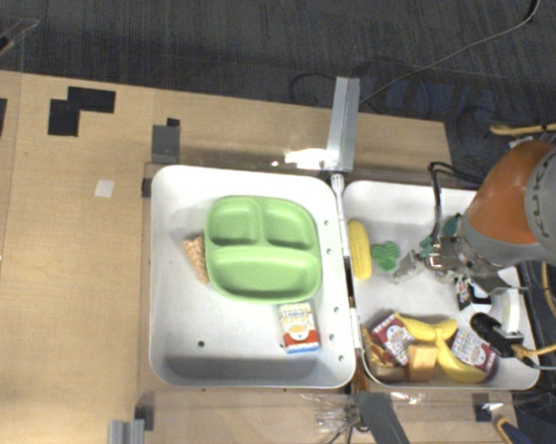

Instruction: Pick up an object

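The grey arm with the orange band (505, 197) is positioned over the right shallow white bin (401, 203), with the two-finger gripper (424, 258) lowered near the small green rounded object (384, 256). Whether the pincer is released or clenched cannot be told, and nothing is seen held in it.

Candidate objects lie in the right bin: the yellow corn cob (357, 248) against the left wall, the green object just beside it, and a crowded cluster at the near edge containing a yellow banana (431, 327) and small printed packets (390, 338).

An isolated object is judged the better target. The green object is approached from directly above, centred between the jaws, and closure is completed before any lift. The cluster is avoided, since neighbouring items are likely to be disturbed.

The left bin (167, 341) holds a green divided plastic plate (260, 247) and a small juice carton (298, 327).
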Robot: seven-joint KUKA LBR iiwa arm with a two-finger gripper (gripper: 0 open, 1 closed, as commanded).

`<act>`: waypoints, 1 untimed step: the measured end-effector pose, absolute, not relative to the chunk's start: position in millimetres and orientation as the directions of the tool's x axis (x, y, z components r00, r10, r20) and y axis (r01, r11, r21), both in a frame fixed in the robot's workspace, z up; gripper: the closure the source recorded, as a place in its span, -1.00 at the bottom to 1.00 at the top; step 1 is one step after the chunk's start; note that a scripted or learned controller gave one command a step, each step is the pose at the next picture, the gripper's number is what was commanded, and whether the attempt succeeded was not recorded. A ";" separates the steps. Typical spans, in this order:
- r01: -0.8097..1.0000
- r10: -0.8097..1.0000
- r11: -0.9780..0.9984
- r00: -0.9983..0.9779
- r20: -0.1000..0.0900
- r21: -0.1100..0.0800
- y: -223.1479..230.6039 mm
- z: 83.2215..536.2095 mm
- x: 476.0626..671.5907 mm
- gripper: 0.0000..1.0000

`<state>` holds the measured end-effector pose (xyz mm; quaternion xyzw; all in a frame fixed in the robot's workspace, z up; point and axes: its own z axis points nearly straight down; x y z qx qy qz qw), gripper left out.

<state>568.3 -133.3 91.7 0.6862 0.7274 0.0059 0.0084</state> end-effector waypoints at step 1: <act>0.986 0.986 0.166 -0.166 -0.003 0.008 -103.1 154.4 670.8 -1.00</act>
